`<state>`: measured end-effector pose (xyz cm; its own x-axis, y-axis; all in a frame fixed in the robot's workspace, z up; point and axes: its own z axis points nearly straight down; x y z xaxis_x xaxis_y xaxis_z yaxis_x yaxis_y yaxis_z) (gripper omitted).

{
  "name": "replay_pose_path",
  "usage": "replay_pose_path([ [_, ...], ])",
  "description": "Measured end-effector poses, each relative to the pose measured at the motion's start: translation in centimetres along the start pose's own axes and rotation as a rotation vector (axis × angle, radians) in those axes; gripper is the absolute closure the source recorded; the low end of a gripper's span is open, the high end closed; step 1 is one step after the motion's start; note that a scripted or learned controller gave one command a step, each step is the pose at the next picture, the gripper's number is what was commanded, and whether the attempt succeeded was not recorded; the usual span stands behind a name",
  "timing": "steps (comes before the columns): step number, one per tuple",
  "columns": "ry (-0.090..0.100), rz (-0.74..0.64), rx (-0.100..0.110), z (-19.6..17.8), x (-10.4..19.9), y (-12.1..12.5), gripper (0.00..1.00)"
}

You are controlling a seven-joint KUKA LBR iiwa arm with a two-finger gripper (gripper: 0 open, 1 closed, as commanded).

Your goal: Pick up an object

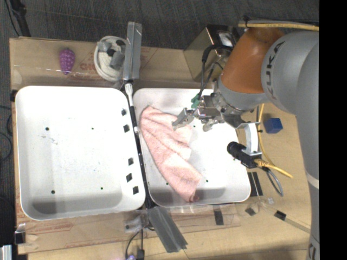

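Seemingly just touching pink towel (169, 153), hand (182, 119) at its upper edge, grip unreadable.

Towel (169, 151) lies in right bin (227, 186).

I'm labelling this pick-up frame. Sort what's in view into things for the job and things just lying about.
For the job:
pink towel in the right bin
gripper above the towel's top edge

Lying about:
left bin
purple toy on the bench
white roll
blue block
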<state>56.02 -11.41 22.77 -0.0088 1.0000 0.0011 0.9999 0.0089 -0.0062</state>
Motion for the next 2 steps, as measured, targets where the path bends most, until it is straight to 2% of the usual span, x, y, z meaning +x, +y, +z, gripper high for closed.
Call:
replay_pose_path([
  [1,0.0,-0.276,-0.001,12.4,-3.8,1.6,0.0],
  [2,0.0,-0.41,-0.003,6.7,-5.9,-3.5,0.0],
])
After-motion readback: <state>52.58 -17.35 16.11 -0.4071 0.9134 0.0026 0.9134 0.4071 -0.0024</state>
